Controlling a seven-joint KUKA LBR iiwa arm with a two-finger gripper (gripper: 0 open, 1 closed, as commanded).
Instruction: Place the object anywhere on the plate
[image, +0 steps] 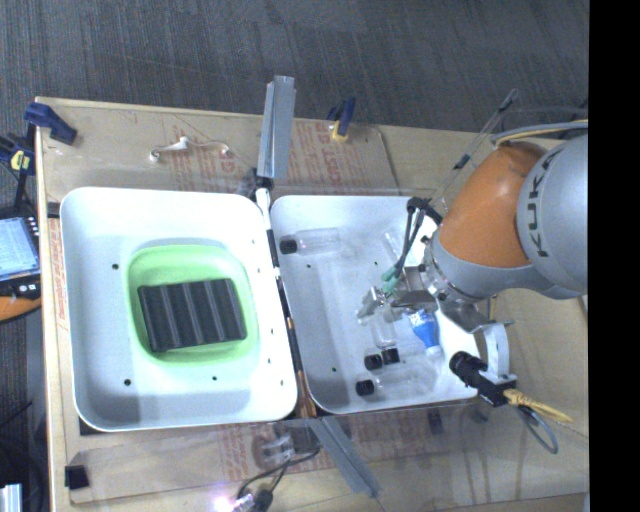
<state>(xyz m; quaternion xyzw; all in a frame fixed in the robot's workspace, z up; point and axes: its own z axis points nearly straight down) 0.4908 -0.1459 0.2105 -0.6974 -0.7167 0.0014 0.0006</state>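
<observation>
A clear bottle with a blue label (424, 328) lies in the right bin (330, 385), just beside the claw (385, 300); whether the claw is spread or pinching cannot be told. Another clear bottle (315, 241) lies near that bin's far-left corner. The green plate (150, 268) sits in the left bin (90, 300), well apart.

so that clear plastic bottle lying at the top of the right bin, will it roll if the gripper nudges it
Probably. The clear bottle lies on its side on the smooth floor of the right bin, so a sideways nudge could roll it. It looks see-through and likely light, so it may skid rather than stay put. Its surface looks glossy, possibly slippery.
</observation>
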